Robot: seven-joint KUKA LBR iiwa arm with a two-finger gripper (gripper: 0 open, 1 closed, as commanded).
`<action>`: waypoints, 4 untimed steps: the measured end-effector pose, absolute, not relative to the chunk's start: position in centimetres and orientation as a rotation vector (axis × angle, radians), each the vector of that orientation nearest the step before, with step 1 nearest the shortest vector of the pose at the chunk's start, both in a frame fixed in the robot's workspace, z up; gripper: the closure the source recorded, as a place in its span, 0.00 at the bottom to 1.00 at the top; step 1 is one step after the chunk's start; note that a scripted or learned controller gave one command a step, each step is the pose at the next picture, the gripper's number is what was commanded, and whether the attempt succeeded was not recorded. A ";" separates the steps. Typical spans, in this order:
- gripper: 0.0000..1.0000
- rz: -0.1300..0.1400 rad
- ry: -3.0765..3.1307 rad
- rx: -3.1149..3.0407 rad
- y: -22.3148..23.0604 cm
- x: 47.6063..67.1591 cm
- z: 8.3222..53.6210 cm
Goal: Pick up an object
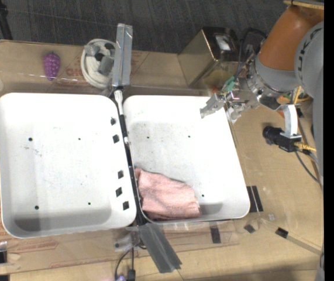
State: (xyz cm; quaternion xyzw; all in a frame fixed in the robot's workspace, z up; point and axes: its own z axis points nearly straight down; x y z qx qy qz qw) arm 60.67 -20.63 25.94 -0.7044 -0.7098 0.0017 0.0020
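Observation:
A folded pink cloth (167,195) lies in the near left corner of the right bin (213,157), against the divider between the bins. My gripper (220,106) hangs over the far right edge of that bin, well away from the cloth. Its fingers are spread apart with nothing between them.
The left bin (55,157) stands beside the right one. Behind the bins on the bench are a purple grape-like toy (51,65), a white roll (98,62) and a metal box (209,52). A grey post (121,54) rises at the divider's far end.

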 end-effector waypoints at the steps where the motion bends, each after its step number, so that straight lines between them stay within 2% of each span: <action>1: 0.00 0.002 -1.800 -2.574 -21.0 63.2 28.2; 2: 0.00 0.006 -1.672 -2.655 -17.7 63.7 27.2; 3: 0.00 0.010 -1.900 -2.495 -7.2 55.5 19.5; 4: 0.00 0.006 -1.966 -2.445 -11.5 50.4 17.4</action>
